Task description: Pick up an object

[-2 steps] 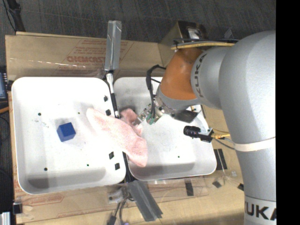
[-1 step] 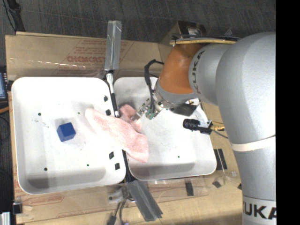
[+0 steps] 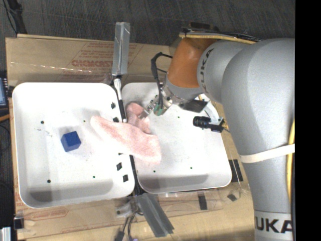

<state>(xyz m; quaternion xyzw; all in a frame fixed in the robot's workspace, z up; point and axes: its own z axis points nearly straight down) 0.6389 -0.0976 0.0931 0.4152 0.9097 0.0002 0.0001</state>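
A pink cloth (image 3: 131, 132) lies draped over the wall between the two bins, one end in the left bin (image 3: 30, 149) and the other in the right bin (image 3: 200, 159). A blue cube (image 3: 70, 140) sits on the floor of the left bin. My gripper (image 3: 152, 109) reaches down at the back left of the right bin, right at the cloth's upper bunched end. Its tips touch or nearly touch the cloth. The arm's bulk hides part of the wrist.
A grey bracket (image 3: 120, 49) stands behind the divider between the bins. A black part (image 3: 206, 123) of the arm's fittings hangs over the right bin. Cardboard (image 3: 65, 59) lies under and behind the bins.
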